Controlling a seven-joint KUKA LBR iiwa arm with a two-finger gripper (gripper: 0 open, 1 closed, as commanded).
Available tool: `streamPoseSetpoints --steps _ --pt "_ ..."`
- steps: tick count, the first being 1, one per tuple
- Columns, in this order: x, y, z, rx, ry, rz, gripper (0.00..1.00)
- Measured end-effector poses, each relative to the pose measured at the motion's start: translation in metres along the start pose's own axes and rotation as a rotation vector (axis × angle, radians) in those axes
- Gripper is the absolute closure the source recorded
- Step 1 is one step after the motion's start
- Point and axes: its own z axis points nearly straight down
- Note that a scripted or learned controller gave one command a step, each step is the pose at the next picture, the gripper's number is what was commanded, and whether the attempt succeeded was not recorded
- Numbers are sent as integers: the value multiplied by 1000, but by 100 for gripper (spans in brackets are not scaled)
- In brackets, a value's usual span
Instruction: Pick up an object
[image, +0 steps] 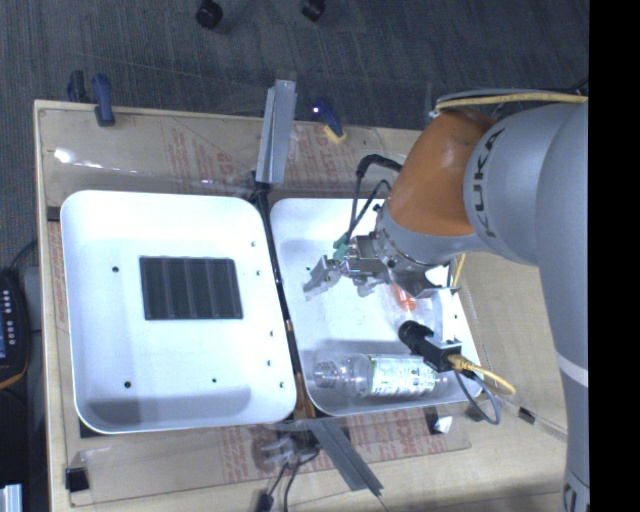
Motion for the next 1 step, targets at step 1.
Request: streamPoseSetpoints --steps 1 --pt "0 1 -10 2 -1 -5 100"
